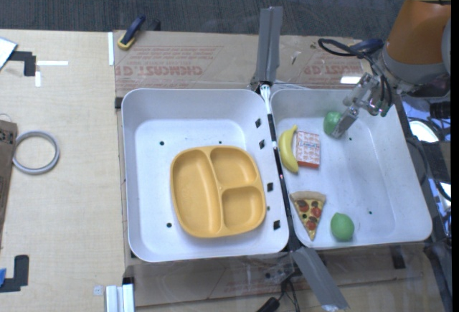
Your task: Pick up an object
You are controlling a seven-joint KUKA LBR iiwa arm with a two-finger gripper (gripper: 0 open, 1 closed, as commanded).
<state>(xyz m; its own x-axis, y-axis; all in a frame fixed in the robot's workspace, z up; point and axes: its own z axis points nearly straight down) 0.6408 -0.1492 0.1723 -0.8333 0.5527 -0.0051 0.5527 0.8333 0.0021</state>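
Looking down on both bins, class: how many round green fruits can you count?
2. One green fruit lies near the right bin's front edge, beside the pizza slice. The other green fruit sits near the back, right by the gripper, partly hidden.

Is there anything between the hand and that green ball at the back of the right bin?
Nothing visible stands in the way. The hand is right beside the green ball at the back of the right bin, on the ball's right. The banana and red box lie on the ball's far side.
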